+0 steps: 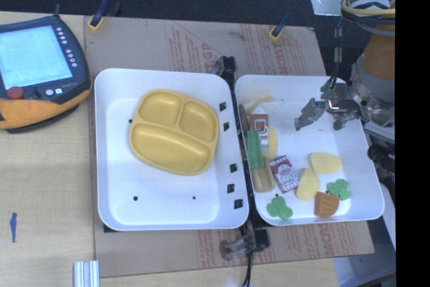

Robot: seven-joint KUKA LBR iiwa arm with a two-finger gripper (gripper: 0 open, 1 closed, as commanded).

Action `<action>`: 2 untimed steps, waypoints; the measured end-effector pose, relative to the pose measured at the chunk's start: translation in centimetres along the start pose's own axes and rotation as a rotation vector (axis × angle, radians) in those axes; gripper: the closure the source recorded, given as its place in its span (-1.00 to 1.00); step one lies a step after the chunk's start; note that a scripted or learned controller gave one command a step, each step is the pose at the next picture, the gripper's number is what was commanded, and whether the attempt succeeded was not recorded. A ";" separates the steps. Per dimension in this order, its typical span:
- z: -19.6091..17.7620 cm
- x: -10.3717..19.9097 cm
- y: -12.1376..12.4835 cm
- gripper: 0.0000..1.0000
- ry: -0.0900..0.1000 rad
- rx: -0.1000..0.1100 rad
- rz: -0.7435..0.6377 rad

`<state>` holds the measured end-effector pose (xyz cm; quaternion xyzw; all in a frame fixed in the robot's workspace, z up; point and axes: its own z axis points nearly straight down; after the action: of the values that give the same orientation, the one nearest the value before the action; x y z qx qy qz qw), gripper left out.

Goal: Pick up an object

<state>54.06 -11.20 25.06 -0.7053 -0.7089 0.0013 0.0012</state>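
Objects for picking lie in the right bin point(356, 212): a yellow slice point(325, 162), a red-and-white packet point(284, 174), a green stick point(254, 148) and green pieces. Above the yellow slice, the pincer point(326, 115) hangs with fingers spread, gripping nothing. Left of that bin, a yellow divided tray point(175, 132) sits in the other bin point(111, 208).

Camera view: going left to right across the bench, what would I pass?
Tablet-like control pad → left bin with the yellow divided plate → black clips between the bins → right bin holding toy food → gripper on the robot arm.
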 end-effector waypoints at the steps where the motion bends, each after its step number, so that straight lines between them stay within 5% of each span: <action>1: 10.5 1.9 0.3 -1.00 0.002 0.007 -0.001; 2: 12.8 1.5 -0.7 -1.00 0.000 0.003 0.002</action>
<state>53.34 -9.68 12.31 -0.7060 -0.7082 0.0022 0.0024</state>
